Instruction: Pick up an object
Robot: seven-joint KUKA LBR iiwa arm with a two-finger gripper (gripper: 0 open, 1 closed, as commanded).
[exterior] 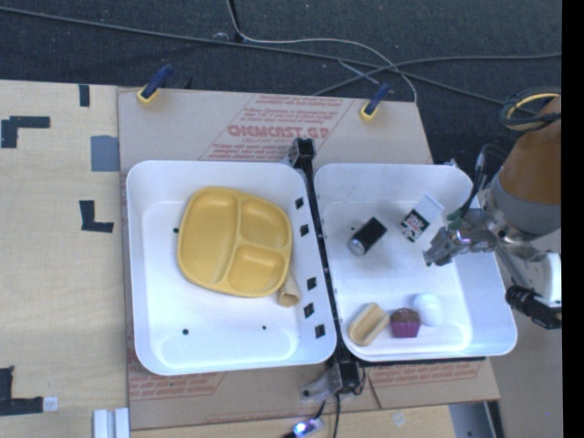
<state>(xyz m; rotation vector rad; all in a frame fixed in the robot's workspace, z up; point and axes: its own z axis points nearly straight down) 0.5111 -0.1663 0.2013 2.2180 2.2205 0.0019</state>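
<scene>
Two shallow white plastic bins side by side on the counter (55, 245). Left bin (146, 272): yellow divided plastic plate (234, 242), w/ a small tan piece (288, 296) touching its lower right edge. Right bin (456, 336): short black cylinder w/ silver end (367, 236) lying on its side near centre; small white box w/ dark print (418, 222) just beside it, up and to the right; along the near wall, a tan bread-like roll (367, 323), a purple cupcake-shaped toy (405, 322) and a white rounded ball-like item (426, 308), packed close, roll and cupcake about touching.

Hand (442, 248) low over right side of right bin, between white box and white ball, nearest the box. Cannot tell if hand is released or clenched; nothing visibly in it. No object lifted yet.

Likeliest target, judging by position: white box. Prob. light, stiff, flat-sided; take across the two narrower faces, fair grip. Sits tilted, may pivot or skid on slick bin floor if touched off-centre. Black cylinder: hard, smooth, prone to roll; take across diameter at mid-length. Near-wall trio look light, maybe soft; crowding + wall leave little room, rounded ball apt to squirt out.
</scene>
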